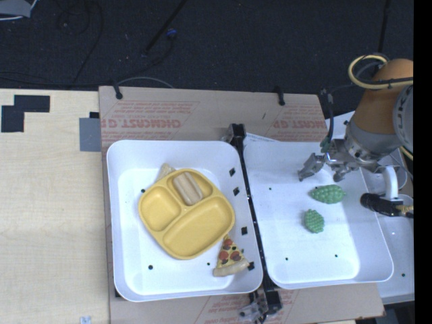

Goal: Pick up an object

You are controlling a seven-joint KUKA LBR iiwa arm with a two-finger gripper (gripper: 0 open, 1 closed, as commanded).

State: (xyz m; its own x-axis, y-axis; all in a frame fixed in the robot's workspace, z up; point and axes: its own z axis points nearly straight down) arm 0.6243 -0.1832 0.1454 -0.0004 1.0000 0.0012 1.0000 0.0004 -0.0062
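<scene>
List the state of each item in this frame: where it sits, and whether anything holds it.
Yellow plastic divided tray: flat in left white bin.
Tan toy hot dog: lying in the tray's upper compartment.
Toy pizza slice: on the left bin floor, beside the tray.
Upper green bumpy toy: loose in right white bin.
Lower green bumpy toy: loose, apart from the upper one.
Gripper: above the right bin, holding nothing.

L bin holds divided plate w/ hot dog in its rear compartment; pizza slice just beside plate's front-right edge. R bin holds two bumpy toy pieces, one behind the other; gripper behind them.
</scene>
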